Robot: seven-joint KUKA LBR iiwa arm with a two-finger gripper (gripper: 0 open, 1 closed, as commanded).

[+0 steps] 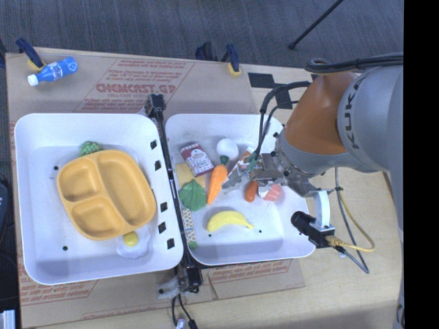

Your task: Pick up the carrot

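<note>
The orange carrot [216, 183] with a green top lies tilted in the middle of the right bin [274, 125], its green end pointing to the back. My gripper [239, 174] hangs low over the bin just right of the carrot, close beside it. Nothing visibly sits in the gripper. The grey arm with its orange band [322, 118] covers the bin's right side.
Around the carrot lie a green lettuce leaf [193, 195], a banana [228, 220], a red box [197, 160], a white egg [227, 147] and a small sausage [251, 191]. The left bin [27, 204] holds a yellow divided plate [104, 192], broccoli [89, 147] and a fried egg [132, 242].
</note>
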